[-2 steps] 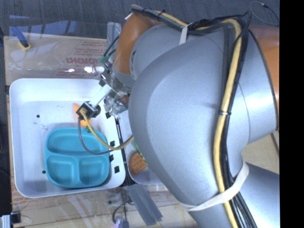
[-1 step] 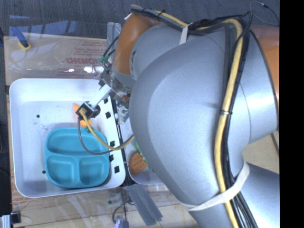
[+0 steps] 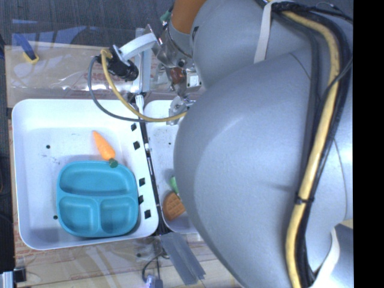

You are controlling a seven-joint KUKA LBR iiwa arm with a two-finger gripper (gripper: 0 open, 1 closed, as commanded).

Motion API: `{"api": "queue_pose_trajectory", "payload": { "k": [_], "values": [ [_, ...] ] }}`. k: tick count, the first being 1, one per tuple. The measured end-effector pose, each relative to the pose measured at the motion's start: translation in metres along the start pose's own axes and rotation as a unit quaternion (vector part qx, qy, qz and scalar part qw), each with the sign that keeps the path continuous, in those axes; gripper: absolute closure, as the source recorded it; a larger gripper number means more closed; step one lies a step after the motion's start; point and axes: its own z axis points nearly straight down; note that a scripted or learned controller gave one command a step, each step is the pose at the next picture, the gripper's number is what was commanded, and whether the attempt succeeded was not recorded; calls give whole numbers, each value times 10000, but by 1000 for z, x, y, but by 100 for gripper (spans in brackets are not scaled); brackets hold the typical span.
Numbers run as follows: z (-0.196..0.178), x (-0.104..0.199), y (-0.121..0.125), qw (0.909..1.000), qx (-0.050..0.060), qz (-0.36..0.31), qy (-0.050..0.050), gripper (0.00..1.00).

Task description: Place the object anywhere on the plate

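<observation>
Left bin point(image 3: 24, 161): blue plate point(image 3: 96, 200), carrot point(image 3: 103, 146) lying just beyond its far rim, off it. Hand point(image 3: 174, 80) hangs over the bins' far edge; grip state unreadable. Advice: approach carrot from above, close along its width.

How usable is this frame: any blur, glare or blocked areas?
Camera view: the arm looms close and soft, hiding most of the right bin; mild sheen on its casing; left bin evenly lit, with the blue plate and carrot sharp; soft shadow under the plate.
</observation>
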Motion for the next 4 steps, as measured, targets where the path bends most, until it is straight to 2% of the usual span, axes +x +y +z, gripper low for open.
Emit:
{"api": "queue_pose_trajectory", "payload": {
  "k": [1, 2, 3, 4],
  "values": [
    [0, 0, 0, 10000, -2, -3, 1, 0],
    [125, -58, -5, 9988, 24, -493, -45, 0],
    [90, 0, -47, 9985, 9, -556, -5, 0],
    [145, 32, -21, 9995, -2, -304, -15, 0]
  ]
}}
